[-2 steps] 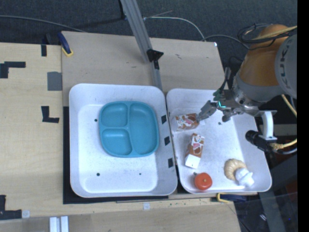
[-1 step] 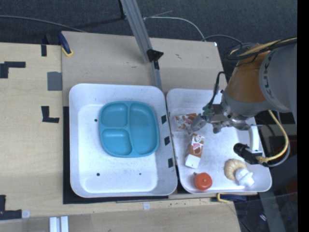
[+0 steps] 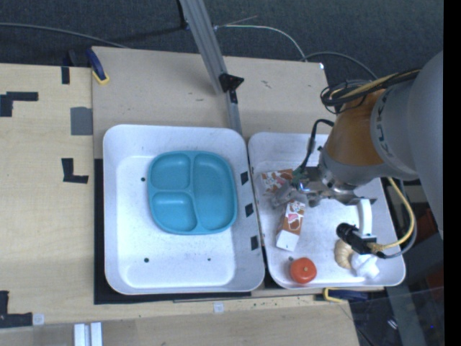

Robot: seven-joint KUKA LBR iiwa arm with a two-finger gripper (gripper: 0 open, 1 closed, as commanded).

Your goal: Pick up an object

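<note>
The right bin (image 3: 374, 280) holds several small items. A crinkled red-and-white packet (image 3: 274, 182) lies at its left side, and an orange-and-white carton (image 3: 291, 223) lies just below it. A red tomato-like ball (image 3: 303, 269) rests near the front rim. A tan pastry (image 3: 347, 254) and a white piece (image 3: 368, 267) lie at the front right. My gripper (image 3: 301, 190) is low over the bin, right beside the packet and just above the carton's top end. The wrist hides what lies under it.
The left bin (image 3: 122, 265) holds a blue divided plate (image 3: 193, 192). A grey metal pole (image 3: 209, 45) slants down to the bins' back edge. Cables loop behind the arm (image 3: 353, 139), and a black-and-white part (image 3: 358, 231) hangs off the wrist over the right bin.
</note>
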